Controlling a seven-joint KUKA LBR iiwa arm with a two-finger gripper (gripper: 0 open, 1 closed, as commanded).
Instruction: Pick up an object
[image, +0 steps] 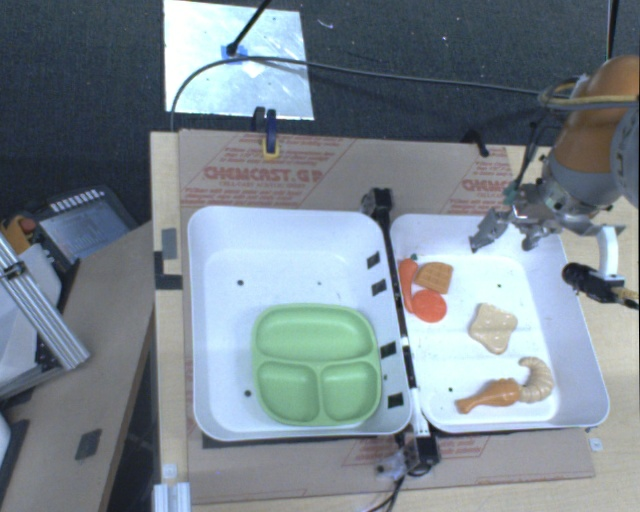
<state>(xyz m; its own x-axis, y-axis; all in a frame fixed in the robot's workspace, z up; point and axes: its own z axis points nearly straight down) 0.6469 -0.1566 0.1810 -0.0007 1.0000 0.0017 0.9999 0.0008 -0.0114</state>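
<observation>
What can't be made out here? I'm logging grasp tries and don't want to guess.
- hand, camera view: its fingers are small and blurred above the right bin; nothing shows between them, and their state can't be read.
- arm: cut off by the right edge.
- orange pieces: overlapping, so their count is unclear.
- drumstick and shrimp: touching or apart, can't tell.

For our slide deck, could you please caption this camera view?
KUKA end effector hovers over the right bin's far edge above toy food; a green divided tray sits in the left bin.
</observation>
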